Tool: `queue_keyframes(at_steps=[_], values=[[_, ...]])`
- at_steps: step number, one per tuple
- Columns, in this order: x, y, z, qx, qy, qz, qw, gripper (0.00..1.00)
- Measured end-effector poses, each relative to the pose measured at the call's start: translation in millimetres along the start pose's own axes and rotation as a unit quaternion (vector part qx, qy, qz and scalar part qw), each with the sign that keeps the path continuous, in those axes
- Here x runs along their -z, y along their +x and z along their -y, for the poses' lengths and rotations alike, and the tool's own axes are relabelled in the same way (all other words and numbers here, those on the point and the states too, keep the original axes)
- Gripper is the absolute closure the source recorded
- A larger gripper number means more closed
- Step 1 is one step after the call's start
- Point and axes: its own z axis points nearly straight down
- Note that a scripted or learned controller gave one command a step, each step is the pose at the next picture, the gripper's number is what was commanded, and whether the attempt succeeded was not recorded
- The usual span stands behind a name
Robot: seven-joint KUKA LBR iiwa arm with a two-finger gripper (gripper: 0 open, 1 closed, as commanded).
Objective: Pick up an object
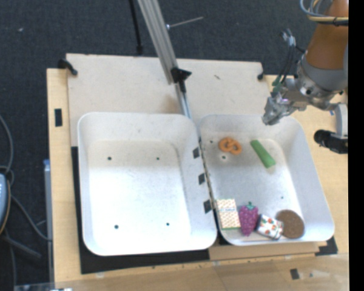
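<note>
On the tabletop (121, 83), two white bins sat side by side. At nine o'clock lay the left bin (139, 183), with bare floor showing across it. Just right of it, the right bin (312, 174) carried all the likely targets. Near its seven o'clock corner stood a small yellow box (227, 213), with a purple toy (249, 218) just beside it, then a little patterned block (269, 226) touching or nearly touching a brown disc (290, 223) at five o'clock. Up toward eleven o'clock rested an orange pretzel-shaped piece (230, 145), and near it, toward one o'clock, a green stick (262, 153) lay at a slant.

Farthest right, the hand (274, 115) hung over the bin's one o'clock rim, carrying nothing that I could see; whether it was spread or pressed together could not be told from this angle.

Several things could go wrong, I judged. Straight descent might strike the bin's rim or sloped wall. The green stick, nearest at hand, was narrow and slanted, so a misaligned close could roll it aside. The pretzel lay low and might slip under the tips. Among the crowded pieces along the bottom edge, a reach could nudge neighbours or catch two at once.
</note>
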Motion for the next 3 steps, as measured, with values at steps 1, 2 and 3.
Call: queue_keyframes(at_steps=[1, 2, 3], values=[[2, 60, 5, 0.002, 0.003, -0.001, 1.0, 1.0], [5, 111, -2, 0.002, 0.002, -0.001, 1.0, 1.0], [6, 168, -2, 0.002, 0.002, -0.001, 1.0, 1.0]])
